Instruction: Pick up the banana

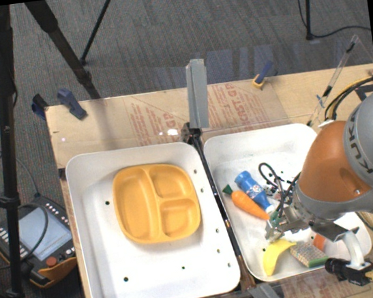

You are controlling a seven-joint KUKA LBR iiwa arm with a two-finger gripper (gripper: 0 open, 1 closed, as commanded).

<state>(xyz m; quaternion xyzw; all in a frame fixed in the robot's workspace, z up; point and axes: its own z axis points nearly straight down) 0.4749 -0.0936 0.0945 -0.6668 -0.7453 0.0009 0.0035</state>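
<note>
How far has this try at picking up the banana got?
Done: the arm has reached into the right bin, and its gripper sits just above the banana. In hand: the approach, it seems; the view does not show the banana between the fingers. Left: the banana lies on the bin floor beside the carrot and blue bottle, so grasping and lifting remain.

The counter (133, 114) is a pale wooden board with faint red printing on it. Two shallow white bins sit directly on it, side by side and touching along their inner edges: the left bin (99, 260) and the right bin (275, 141). A grey upright post (197, 95) stands at the back, just behind where they meet. Blue clamps (70, 103) grip the counter's far left corner, and another clamp (263, 74) grips its far edge.
</note>
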